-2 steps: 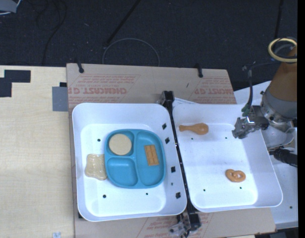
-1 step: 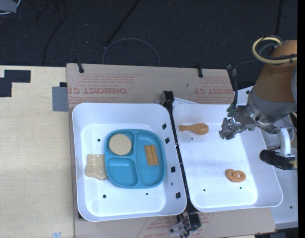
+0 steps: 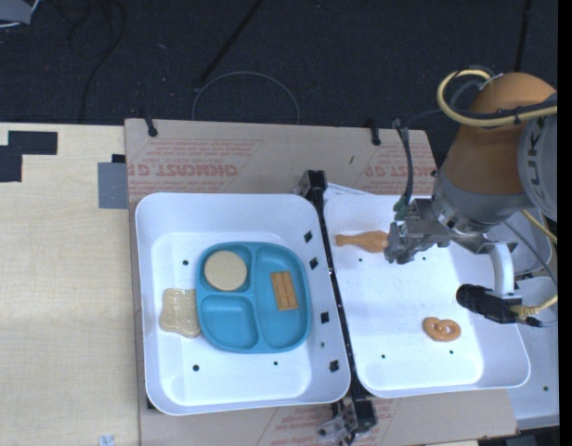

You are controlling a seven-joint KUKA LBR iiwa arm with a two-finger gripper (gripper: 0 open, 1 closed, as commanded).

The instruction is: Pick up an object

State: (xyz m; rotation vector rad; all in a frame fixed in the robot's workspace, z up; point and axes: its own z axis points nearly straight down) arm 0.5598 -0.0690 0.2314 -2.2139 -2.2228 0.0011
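Observation:
In the right bin [image 3: 425, 365] lie a tan drumstick-shaped piece [image 3: 361, 241] near the far left and a small orange pretzel [image 3: 442, 328] toward the near right. My gripper [image 3: 398, 249] hangs low at the right end of the drumstick piece, touching or just over it. In the left bin [image 3: 170, 379] sits a blue sectioned tray [image 3: 232, 328] holding a round beige cracker [image 3: 224, 269] and an orange rectangular biscuit [image 3: 284, 291]. A pale bread slice [image 3: 179, 311] lies against the tray's left side.
The grey arm with its orange band [image 3: 495, 147] covers the right bin's far right corner. A black cable fitting [image 3: 487, 303] juts over the right bin's right side. A black clamp [image 3: 314, 186] sits where the bins meet at the back.

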